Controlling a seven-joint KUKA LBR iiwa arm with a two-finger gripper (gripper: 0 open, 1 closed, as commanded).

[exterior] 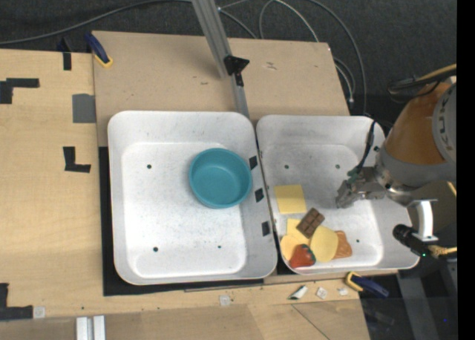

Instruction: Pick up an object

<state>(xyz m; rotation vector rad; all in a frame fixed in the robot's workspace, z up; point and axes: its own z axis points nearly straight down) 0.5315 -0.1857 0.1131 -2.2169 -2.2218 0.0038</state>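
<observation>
Two shallow white bins are seen from above, side by side on a bench (52,182). The grey arm with its orange band (415,131) reaches in from the right, and the tool (350,191) hangs over the right bin (312,138), near that bin's right wall. Nothing is seen gripped by the tool. Whether the tool is released or clenched cannot be told; it is small and dark against the bin floor.

A loose cluster of small objects lies to the left of the tool and nearer the front edge of the bin. Closest is a brown block (310,221), just left of and below the tool. Beyond it to the left sits a yellow square (290,199). Further toward the front wall lie a pale yellow disc (323,243), an orange piece (343,245) touching it, and a red piece (300,257) in the front corner. Well to the left of the tool, in the left bin (148,249), a blue bowl (220,177) stands upright on its own.

As judged from this view, the task is at its beginning: all objects rest on the bin floors and nothing has been lifted. What appears to remain is the choice of an object, the descent, the grasp and the lift.
</observation>
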